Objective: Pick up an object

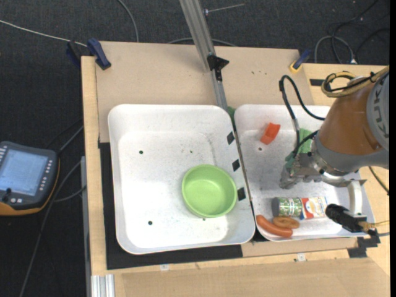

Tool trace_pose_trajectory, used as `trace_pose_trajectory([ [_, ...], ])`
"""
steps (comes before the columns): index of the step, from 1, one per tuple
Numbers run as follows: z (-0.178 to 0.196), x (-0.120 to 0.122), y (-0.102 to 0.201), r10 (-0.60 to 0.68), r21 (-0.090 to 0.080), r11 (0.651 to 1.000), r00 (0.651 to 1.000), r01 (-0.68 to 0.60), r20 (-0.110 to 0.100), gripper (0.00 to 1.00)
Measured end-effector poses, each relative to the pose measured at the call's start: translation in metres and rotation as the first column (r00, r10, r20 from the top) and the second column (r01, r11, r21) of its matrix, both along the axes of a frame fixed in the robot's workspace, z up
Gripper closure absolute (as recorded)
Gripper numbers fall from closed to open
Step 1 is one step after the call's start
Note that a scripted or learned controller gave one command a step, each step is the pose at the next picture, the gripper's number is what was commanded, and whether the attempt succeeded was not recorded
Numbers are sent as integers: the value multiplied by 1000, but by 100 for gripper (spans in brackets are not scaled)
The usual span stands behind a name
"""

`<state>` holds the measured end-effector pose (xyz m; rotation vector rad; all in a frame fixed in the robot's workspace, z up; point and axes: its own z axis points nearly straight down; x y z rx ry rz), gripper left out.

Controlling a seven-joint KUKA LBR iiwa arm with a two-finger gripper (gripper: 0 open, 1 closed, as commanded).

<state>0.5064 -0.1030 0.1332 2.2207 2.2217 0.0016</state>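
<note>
We judge the approach step — two-finger gripper, finger state unclear, low in the right white bin, next descending onto the green-labelled can.

Bright, even overhead light leaves soft shadows inside the white bins, with slight overall blur and grain.
</note>
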Motion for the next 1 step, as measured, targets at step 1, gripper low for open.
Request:
trace_pose_trajectory([
  [1,62,4,3,0,-1,1000,1000,0,4,100],
])
